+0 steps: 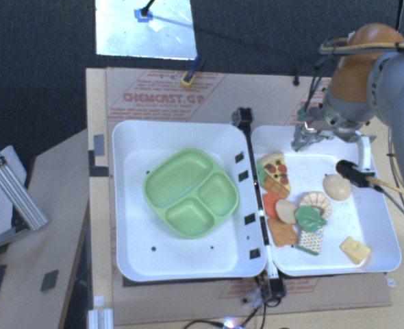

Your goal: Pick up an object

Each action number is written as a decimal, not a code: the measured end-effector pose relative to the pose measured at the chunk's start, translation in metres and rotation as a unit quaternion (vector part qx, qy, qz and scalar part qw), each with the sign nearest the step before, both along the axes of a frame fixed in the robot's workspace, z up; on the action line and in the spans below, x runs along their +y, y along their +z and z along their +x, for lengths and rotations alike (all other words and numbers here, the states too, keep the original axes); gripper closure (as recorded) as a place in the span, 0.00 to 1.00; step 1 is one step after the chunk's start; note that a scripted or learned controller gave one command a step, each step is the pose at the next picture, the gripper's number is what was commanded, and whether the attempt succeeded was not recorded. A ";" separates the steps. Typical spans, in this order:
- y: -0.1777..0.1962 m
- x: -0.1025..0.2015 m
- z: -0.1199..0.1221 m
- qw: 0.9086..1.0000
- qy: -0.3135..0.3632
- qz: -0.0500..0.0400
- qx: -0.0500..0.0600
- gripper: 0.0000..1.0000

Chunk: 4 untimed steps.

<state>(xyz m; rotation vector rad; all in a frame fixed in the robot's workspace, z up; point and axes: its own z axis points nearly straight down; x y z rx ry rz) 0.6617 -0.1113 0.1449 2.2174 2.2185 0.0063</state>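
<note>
My gripper (303, 141) hangs over the back left corner of the right bin (380, 214), just above the bin's floor, with nothing seen in it. The arm's orange band (366, 46) rises behind it. Several toy foods lie in this bin. A pizza slice (274, 170) is closest, just left of and in front of the gripper. A beige round piece (337, 187) sits to the right. Further forward are a scalloped biscuit (316, 200), a green leaf (310, 218), a red piece (270, 204), an orange piece (282, 232) and a yellow wedge (355, 250).
The left bin (130, 245) holds a green divided plate (190, 192). A black hinged divider (251, 184) runs between the bins. A black part with a white bracket (356, 170) sticks out from the arm over the right bin. A shiny sheet (146, 19) lies at the back.
</note>
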 end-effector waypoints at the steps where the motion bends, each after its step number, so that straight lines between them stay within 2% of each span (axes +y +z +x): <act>1: 0.065 -0.001 -0.001 1.000 0.002 0.000 -0.002 1.00; 2: 0.081 -0.001 0.000 1.000 0.002 0.000 0.001 1.00; 3: 0.081 0.056 0.014 1.000 0.005 0.001 0.001 1.00; 4: 0.071 0.094 0.000 1.000 0.004 0.001 0.003 1.00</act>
